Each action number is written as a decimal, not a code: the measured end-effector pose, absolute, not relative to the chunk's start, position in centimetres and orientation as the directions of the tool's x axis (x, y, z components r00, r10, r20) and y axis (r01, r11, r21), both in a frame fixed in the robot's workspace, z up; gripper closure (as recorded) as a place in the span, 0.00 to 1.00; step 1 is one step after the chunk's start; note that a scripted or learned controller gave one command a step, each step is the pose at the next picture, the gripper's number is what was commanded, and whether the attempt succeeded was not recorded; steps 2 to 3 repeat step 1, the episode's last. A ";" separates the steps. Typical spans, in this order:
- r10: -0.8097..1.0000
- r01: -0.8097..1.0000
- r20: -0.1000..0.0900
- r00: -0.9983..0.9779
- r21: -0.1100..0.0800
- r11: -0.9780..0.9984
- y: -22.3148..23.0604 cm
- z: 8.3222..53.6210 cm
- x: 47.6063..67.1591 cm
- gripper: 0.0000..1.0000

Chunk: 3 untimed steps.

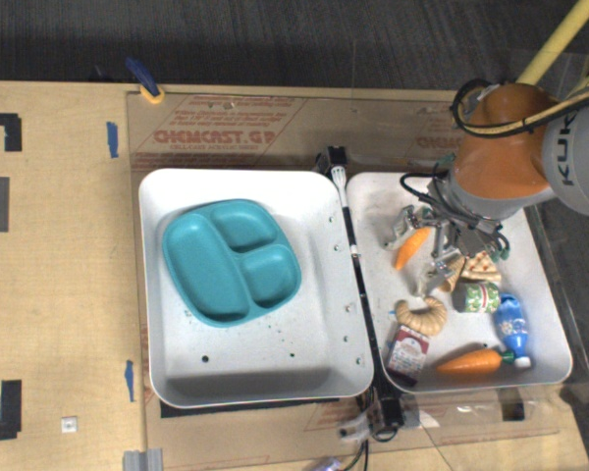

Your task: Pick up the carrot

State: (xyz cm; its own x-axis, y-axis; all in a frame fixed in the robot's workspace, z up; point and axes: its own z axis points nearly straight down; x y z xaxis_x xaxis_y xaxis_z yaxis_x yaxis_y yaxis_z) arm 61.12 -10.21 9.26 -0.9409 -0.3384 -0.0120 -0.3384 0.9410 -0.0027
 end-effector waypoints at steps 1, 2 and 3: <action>-0.338 -0.338 -0.020 -0.941 -0.005 0.941 -10.1 10.4 61.4 1.00; -0.338 -0.338 -0.020 -0.941 -0.005 0.941 -10.1 10.4 61.4 1.00; -0.338 -0.338 -0.020 -0.941 -0.005 0.941 -10.1 10.4 61.4 1.00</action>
